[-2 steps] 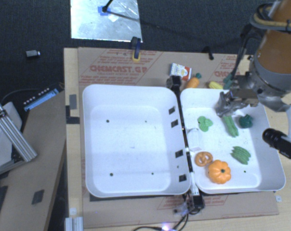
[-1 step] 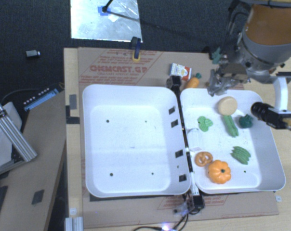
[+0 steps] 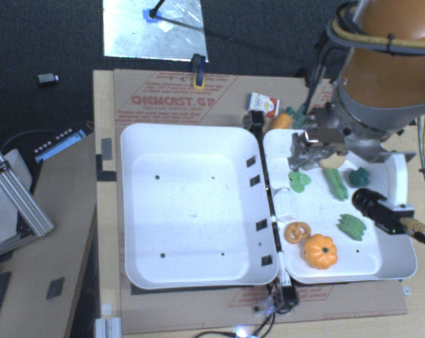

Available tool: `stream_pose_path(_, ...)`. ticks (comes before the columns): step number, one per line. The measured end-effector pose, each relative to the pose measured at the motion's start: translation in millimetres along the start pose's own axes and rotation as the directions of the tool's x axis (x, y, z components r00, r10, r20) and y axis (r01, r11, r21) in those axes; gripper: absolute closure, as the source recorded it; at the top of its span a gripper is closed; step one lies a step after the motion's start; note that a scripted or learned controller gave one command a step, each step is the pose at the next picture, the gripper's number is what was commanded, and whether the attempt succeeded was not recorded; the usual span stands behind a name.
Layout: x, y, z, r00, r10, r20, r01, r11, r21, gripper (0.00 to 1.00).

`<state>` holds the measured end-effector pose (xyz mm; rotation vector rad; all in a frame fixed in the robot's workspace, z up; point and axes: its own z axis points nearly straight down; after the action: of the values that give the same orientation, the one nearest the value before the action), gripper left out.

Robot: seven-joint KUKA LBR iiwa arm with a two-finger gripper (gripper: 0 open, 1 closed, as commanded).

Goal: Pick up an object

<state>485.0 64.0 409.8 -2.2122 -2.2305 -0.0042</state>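
On the counter [image 3: 72, 210], the left bin [image 3: 191, 203] sits beside the right bin [image 3: 399, 255], which holds a pretzel [image 3: 297, 232], a pumpkin [image 3: 320, 251], a green leaf [image 3: 300, 181], a cucumber [image 3: 336, 184] and a bean pod [image 3: 352, 225]. The jaws [image 3: 305, 155] hover over the leaf; whether they are apart cannot be told.

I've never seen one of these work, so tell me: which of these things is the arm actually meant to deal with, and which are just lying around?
Part of the job:
claw
right bin
orange pumpkin
pretzel
green leafy toy
long green vegetable
ridged green piece
teal piece

Just lying about:
left bin
foil sheet
clamp
cardboard
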Motion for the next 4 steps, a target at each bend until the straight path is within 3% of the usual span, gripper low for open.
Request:
stream_pose_path(3, 134, 3, -60, 1.000, 0.000, -0.001, 0.000, 1.000, -0.002, 1.00)
stream_pose_path(4, 171, 0, 146, 1.000, 0.004, 0.007, -0.004, 1.000, 0.015, 1.00)
